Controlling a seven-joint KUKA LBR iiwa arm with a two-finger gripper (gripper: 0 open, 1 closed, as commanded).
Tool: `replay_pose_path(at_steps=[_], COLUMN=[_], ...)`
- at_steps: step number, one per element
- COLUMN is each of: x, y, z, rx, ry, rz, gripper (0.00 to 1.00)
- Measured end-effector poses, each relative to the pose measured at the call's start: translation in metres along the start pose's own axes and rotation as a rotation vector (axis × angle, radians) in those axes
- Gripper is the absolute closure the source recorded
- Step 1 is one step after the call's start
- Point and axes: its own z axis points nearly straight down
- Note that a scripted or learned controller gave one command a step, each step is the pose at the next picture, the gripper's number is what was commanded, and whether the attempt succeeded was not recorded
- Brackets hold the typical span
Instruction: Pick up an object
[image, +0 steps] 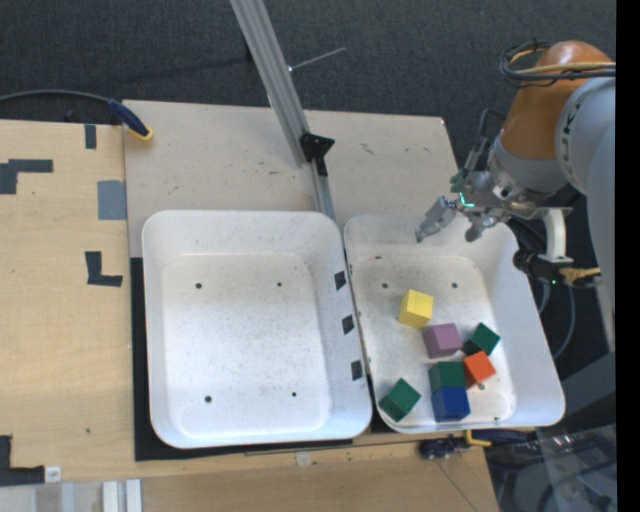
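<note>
My gripper (456, 225) hangs over the far rim of the right bin (525, 330), its two fingers spread apart and nothing between them. Below it in that bin lie several small blocks: a yellow cube (416, 307), a pink-purple cube (441, 340), a dark green block (484, 338), an orange block (480, 368), a green cube (447, 376), a blue cube (451, 402) and another green cube (401, 398). The yellow cube is nearest the gripper, a good way toward the front of it.
The left bin (240, 330) adjoins the right one. A slanted metal rail (285, 95) crosses the bench behind the bins. Cables (555, 265) hang by the arm at the right bin's far right rim.
</note>
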Motion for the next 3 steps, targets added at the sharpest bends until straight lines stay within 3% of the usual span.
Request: replay_pose_path(at_steps=[1,3], x=[0.000,-0.002], y=[0.001,-0.009], z=[-0.004,0.102], rx=[-0.005,0.000], ry=[-0.002,-0.001], rz=[-0.002,-0.001], gripper=[0.00,0.00])
